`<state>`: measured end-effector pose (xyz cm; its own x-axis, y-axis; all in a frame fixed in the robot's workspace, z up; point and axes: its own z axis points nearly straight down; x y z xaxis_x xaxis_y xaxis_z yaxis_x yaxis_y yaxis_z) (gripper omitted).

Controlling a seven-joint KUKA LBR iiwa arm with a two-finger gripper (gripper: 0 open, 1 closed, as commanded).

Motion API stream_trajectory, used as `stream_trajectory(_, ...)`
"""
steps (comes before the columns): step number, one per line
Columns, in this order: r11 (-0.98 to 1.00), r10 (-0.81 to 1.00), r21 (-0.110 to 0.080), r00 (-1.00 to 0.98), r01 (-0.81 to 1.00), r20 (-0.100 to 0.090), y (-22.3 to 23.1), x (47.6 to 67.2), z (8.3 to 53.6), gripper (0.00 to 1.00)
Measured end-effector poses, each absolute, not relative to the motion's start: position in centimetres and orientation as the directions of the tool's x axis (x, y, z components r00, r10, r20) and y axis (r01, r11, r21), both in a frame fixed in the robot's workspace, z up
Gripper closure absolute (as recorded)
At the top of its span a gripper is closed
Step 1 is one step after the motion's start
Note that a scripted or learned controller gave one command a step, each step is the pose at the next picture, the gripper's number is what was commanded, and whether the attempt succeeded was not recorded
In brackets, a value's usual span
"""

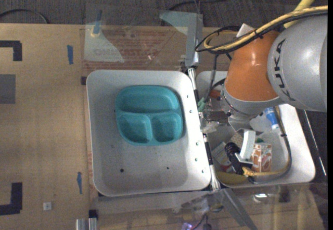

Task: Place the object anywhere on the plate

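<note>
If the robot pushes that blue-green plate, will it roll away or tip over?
Probably neither. The plate lies flat and low in the left bin, so it would likely slide. Its moulded compartments suggest stiff plastic, and the smooth white floor may let it skid.

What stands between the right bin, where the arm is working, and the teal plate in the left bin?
Only the two bins' adjoining walls lie between them, so an object must be lifted over these. The teal plate sits in the left bin with its three compartments bare. The arm hangs over the clutter in the right bin.
</note>
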<state>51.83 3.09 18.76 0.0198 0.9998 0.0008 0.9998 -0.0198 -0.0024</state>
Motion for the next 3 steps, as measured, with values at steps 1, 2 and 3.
stream_trajectory(1, 0.391, 0.920, -0.002, -0.391, 0.920, 0.002, 5.5, 47.9, 18.4, 1.00)
stream_trajectory(2, 0.487, 0.874, 0.002, -0.487, 0.874, 0.000, 11.9, 47.9, 18.8, 1.00)
stream_trajectory(3, 0.480, 0.877, 0.004, -0.480, 0.877, 0.000, 11.6, 48.1, 19.8, 1.00)
